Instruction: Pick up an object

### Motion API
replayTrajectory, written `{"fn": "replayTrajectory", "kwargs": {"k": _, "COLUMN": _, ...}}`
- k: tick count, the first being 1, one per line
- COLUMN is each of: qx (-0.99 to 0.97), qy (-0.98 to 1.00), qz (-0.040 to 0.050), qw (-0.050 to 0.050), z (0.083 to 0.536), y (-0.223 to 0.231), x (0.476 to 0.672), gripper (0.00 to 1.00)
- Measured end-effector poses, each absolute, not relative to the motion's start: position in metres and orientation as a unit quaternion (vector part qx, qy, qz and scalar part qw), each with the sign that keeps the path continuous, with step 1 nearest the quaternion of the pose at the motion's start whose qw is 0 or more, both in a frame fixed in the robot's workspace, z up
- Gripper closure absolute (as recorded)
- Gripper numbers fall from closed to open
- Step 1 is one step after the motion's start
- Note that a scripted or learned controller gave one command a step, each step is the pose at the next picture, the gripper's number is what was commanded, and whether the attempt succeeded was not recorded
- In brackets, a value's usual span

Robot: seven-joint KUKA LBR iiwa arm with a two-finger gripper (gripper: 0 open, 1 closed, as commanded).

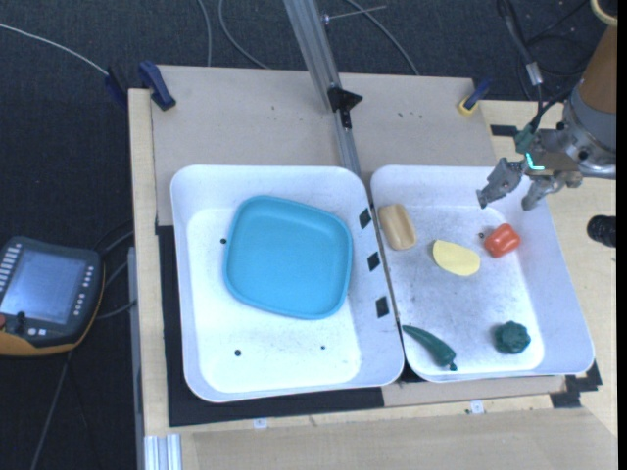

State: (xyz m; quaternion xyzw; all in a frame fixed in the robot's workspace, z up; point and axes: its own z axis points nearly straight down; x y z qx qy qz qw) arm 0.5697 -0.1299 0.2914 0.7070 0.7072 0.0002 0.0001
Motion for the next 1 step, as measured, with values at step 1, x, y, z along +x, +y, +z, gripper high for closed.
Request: {"fn": "replayTrajectory", "kwargs": {"k": 1, "qx": 0.707, "qy": 0.707, "qz": 0.0002, "qw": 0.000, "z": 0.2913, "y": -0.1299, "x": 0.5697, "gripper": 0.00}}
